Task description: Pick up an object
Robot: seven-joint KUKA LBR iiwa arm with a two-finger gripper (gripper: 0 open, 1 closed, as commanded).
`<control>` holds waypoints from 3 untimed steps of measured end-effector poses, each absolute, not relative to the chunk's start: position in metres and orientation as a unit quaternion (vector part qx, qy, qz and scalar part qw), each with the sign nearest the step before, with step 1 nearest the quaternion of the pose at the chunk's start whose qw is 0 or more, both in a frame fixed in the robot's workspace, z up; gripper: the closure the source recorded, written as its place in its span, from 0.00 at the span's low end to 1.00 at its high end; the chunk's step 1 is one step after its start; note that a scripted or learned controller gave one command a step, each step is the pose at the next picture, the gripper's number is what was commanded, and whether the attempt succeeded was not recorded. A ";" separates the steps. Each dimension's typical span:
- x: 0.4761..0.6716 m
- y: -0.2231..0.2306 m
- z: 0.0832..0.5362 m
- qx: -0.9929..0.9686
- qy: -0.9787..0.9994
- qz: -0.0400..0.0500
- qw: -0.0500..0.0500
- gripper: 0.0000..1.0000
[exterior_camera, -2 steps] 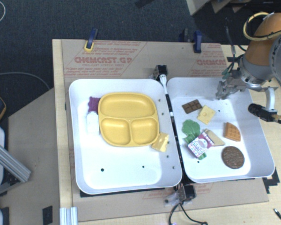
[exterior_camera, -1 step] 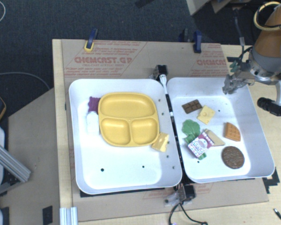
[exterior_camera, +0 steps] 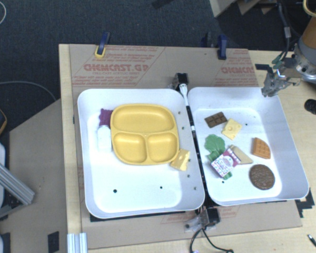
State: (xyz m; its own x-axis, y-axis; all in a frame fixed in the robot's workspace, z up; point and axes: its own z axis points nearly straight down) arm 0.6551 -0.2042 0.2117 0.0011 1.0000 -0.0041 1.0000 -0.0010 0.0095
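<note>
Objects for picking sit scattered in the right bin (exterior_camera: 289, 157): brown square (exterior_camera: 216, 119), yellow cheese (exterior_camera: 232, 128), green piece (exterior_camera: 214, 144), waffle (exterior_camera: 261, 148), round cookie (exterior_camera: 262, 176). Gripper (exterior_camera: 272, 85) hangs at the frame's upper right, above that bin's far corner; jaws' opening, cannot tell. Yellow tray (exterior_camera: 144, 133) fills the left bin (exterior_camera: 137, 194).

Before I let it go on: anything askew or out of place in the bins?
One thing: a yellow wedge in the left bin leans on the yellow tray's corner. The gripper is over the right bin's far rim.
</note>
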 end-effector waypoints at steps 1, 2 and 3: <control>0.656 -0.205 0.227 0.707 0.707 0.001 0.003 1.00; 0.635 -0.163 0.218 0.706 0.708 0.000 -0.002 1.00; 0.620 -0.117 0.227 0.706 0.709 0.000 -0.002 1.00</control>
